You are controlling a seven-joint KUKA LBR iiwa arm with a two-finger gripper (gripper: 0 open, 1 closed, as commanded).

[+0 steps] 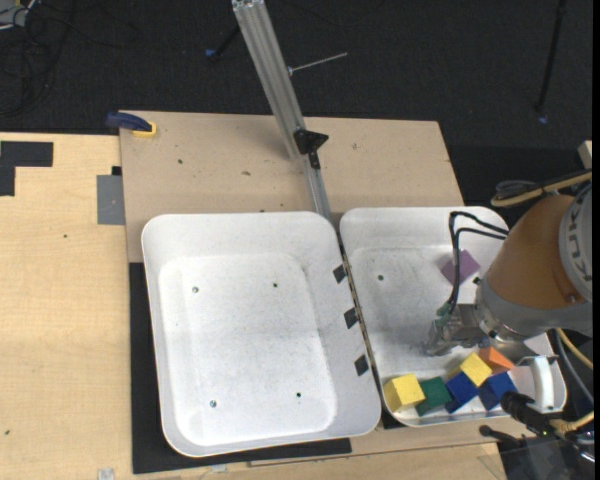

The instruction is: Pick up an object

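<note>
The arm reaches in from the right and its gripper is low inside the right bin, near the bin floor. Its fingers are dark and small against the shadow, and nothing is visibly held. Just below and right of the gripper, along the bin's front edge, lies a cluster of blocks: a yellow block, a green block, a second yellow block, two blue blocks and an orange block. A purple block lies farther back, partly behind the arm.
The left bin sits beside the right one, divided by a rim with black clips. An aluminium rail slants up from the bins' back edge. Black cables loop by the wrist.
</note>
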